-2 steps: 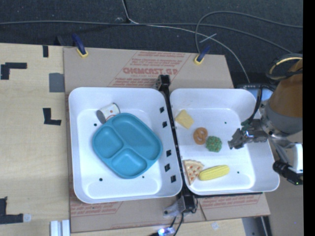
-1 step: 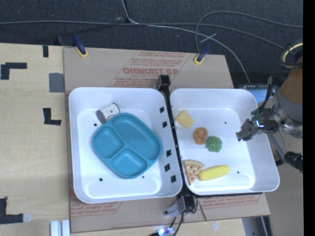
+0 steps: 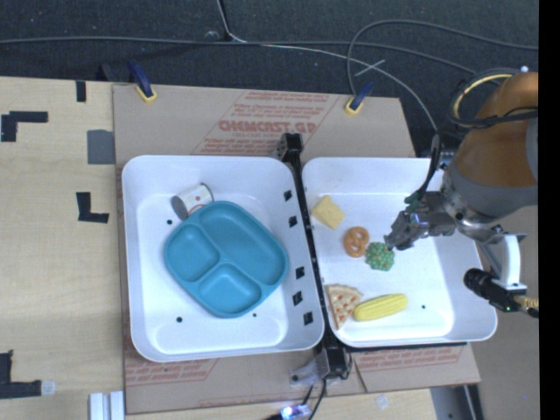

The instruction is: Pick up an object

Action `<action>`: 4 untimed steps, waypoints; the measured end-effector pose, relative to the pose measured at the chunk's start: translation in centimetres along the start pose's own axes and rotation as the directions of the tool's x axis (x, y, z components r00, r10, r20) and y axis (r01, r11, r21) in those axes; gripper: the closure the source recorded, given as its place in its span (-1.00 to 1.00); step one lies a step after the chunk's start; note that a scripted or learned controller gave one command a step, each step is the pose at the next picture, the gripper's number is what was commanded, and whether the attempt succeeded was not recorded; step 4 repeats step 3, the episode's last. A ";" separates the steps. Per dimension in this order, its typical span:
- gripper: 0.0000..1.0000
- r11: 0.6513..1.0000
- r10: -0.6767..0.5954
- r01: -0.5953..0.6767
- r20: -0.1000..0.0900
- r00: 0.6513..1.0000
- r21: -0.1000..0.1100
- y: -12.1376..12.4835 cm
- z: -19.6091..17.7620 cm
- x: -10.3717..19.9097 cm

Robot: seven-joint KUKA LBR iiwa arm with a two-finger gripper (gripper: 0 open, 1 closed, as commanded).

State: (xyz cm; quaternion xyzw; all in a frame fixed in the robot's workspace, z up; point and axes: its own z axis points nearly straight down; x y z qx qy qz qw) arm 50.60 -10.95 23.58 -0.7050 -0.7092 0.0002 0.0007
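In the right bin [image 3: 437, 322], the broccoli floret [image 3: 380, 256] sits mid-floor, touching the pretzel [image 3: 355, 241] on its left. My gripper [image 3: 404, 233] is just beside the broccoli, up and to the right of it in the camera view, so I read the coming move as a short drop down-left onto it. The floret is roundish, no clear long axis. I cannot tell the gripper's state from here; it's dark and blurred, nothing seen held. Further out: cheese wedge [image 3: 328, 211] toward the top, corn cob [image 3: 380, 306] lying left-right near the bottom, waffle piece [image 3: 342, 303] beside it. The left bin [image 3: 140, 234] holds a blue divided plate [image 3: 226, 257] and a small can [image 3: 192, 200].
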 end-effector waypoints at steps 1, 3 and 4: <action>1.00 1.000 -0.001 0.001 -0.001 1.000 0.001 1.0 0.4 6.1; 1.00 1.000 -0.001 0.001 0.000 1.000 0.000 0.8 0.0 17.1; 1.00 1.000 -0.001 0.001 0.000 1.000 0.000 0.8 0.0 17.1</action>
